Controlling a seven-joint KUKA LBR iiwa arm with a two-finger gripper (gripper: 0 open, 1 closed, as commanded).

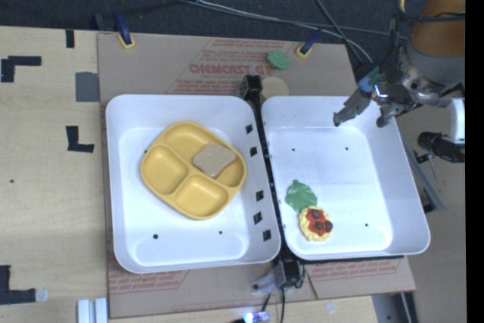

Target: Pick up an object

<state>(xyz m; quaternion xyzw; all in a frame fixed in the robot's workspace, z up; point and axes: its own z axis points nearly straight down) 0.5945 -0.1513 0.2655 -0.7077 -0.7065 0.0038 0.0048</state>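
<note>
Over the far right corner of the right bin (393,185), the jaws (367,112) hang open, two dark fingers spread with nothing between them. Nearer the camera and to their left, a leafy green piece (300,194) touches a lumpy yellow pizza toy (315,224) dotted red. Further left, across the divider, the left bin (128,163) holds a glossy yellow sectioned plate (170,178) carrying a flat tan bread slice (214,159). Both bins sit on the cardboard-covered counter (189,68).

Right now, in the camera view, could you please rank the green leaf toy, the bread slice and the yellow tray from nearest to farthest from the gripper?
1. Green leaf toy, right bin, nearest the gripper.
2. Bread slice, on the tray, left bin.
3. Yellow tray, its centre slightly farther left.
</note>
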